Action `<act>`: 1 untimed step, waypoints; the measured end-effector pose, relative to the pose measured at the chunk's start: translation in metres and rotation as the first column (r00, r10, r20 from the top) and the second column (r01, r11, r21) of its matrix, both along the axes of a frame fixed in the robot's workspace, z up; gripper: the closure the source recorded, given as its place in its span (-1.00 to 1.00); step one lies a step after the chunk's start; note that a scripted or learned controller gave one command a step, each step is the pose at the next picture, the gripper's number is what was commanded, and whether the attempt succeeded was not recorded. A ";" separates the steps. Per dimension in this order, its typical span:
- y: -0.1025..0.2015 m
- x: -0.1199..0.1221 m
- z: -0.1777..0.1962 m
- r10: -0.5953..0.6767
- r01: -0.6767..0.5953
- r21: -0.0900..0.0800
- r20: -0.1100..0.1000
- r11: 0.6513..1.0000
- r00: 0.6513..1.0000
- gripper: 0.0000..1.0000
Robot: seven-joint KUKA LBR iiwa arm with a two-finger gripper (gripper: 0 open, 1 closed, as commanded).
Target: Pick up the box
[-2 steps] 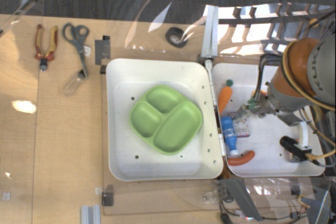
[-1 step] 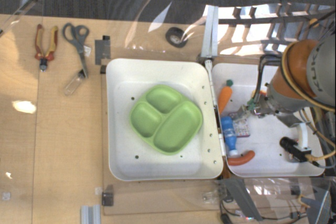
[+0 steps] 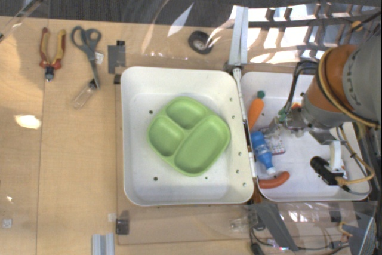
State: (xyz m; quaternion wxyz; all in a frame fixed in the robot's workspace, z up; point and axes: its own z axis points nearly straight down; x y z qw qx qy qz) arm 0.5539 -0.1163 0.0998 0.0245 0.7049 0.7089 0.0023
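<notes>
R bin (image 3: 358, 191) – 1 carrot (image 3: 255, 111), 1 bottle (image 3: 261, 152), 1 sausage (image 3: 274, 180); gripper (image 3: 280, 128) grip state – can't tell.

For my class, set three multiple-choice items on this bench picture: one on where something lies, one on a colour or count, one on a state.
1. Where does the green divided plate lie?
A. In the left bin
B. In the right bin
C. On the bare bench beside the scissors

2. What colour is the bottle in the right bin?
A. Yellow
B. Blue
C. Black

3. How does the carrot stand to the gripper?
A. Clamped in it
B. Lying apart from it, by the bin's left wall
C. Hanging from it above the bench

Answers: 1 A, the plate sits in the middle of the left bin. 2 B, its body is blue. 3 B, the carrot lies on the bin floor, up and left of the gripper.
</notes>
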 end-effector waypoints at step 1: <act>0.002 -0.005 0.001 -0.018 0.018 -0.002 0.009 1.000 1.000 -1.00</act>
